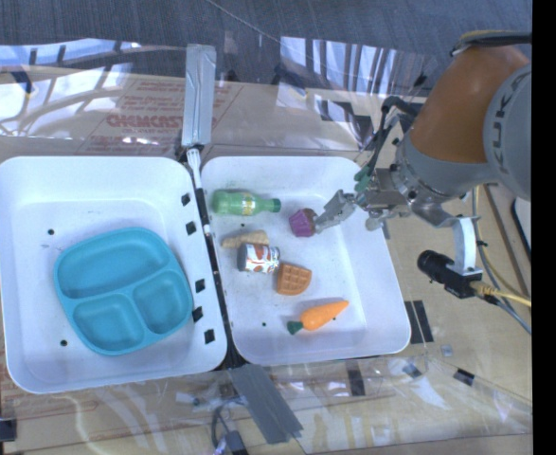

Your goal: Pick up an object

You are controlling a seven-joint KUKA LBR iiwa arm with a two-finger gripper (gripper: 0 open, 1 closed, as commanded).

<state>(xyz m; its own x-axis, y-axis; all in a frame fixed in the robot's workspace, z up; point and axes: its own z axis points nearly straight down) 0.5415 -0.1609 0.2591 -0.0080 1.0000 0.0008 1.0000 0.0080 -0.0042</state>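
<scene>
While the small purple toy [303, 222] lies on the floor of the right bin [377, 282], nothing is lifted yet, so I judge the pick barely begun. My gripper [332, 209] sits just beside it on the right; I cannot tell how its claw stands. Still lying in that bin are the green bottle [242, 202], can [259, 258], waffle [294, 279] and carrot [319, 316]. The blue tray [121, 287] sits in the left bin [31, 188].

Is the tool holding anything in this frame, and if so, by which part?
Cannot be told. The tool sits right beside the purple item in the right bin, but a grip isn't visible.
</scene>
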